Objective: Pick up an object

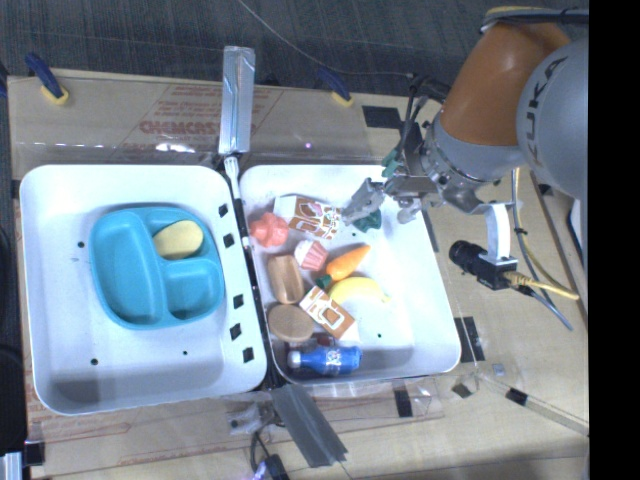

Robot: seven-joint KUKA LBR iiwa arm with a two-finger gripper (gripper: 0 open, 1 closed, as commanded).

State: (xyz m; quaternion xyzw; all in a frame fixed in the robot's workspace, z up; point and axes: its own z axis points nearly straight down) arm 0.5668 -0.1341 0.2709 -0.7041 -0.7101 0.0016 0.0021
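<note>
- 2 white bins side by side. Left bin holds a blue divided tray with a yellow potato-like piece in its upper right compartment.
- Right bin carries the clutter: a pink piece near the divider, a printed carton just beside it, an orange carrot, a yellow lemon-like piece, a tan bread-like piece, a round brown piece, a small patterned box, and a blue bottle lying along the near wall.
- Gripper sits at the upper right part of the right bin, fingers pointing left toward the carton. A small dark green bit shows at the tips; too small to say whether it is an object or part of the fingers.
- Finger spread: cannot tell. Nothing clearly seen clamped between them.
- Progress, as judged: no object is lifted; every toy rests in the bins. Approach seems under way; the grasp, closure and lift are all left to do.
- Nearest candidates: the carton, then the carrot below it. Pieces lie crowded and touching, so a clean grip looks doubtful.
</note>
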